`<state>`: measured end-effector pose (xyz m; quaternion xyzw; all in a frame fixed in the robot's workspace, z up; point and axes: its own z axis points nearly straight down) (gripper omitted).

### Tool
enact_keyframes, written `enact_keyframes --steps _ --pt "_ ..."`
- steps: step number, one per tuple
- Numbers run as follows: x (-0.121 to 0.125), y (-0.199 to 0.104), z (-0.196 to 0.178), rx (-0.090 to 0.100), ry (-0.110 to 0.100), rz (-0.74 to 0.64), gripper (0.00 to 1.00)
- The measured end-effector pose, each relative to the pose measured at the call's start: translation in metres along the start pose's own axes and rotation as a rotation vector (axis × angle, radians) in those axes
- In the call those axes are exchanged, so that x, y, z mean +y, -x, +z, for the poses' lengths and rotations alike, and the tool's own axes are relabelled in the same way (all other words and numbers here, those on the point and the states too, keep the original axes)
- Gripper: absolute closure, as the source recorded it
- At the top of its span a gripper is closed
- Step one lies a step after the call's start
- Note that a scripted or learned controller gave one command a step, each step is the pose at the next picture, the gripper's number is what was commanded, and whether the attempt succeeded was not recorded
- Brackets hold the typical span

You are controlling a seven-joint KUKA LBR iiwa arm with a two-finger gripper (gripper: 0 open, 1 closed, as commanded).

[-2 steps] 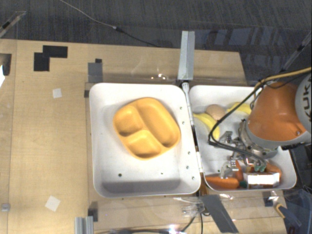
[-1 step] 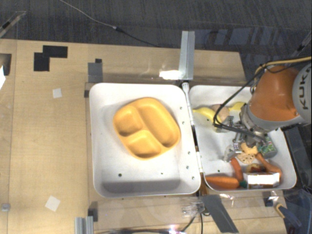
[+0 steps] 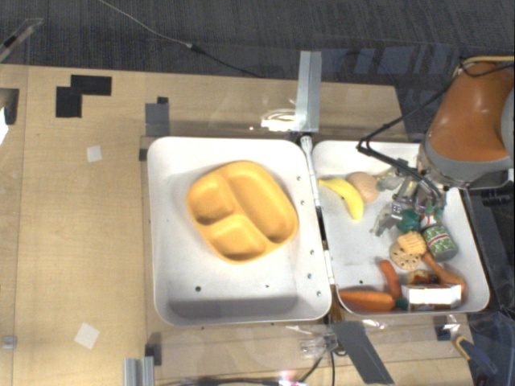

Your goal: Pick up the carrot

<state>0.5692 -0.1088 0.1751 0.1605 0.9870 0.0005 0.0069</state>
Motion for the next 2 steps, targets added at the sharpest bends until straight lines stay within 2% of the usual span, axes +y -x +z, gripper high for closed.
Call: enact_keyframes --steps 1,2 --pt "0.021 0.072 0.086 0.004 0.000 0.098 0.00" --pt "-0.007 0.092 -0.025 -0.008 0.000 0.247 0.00"
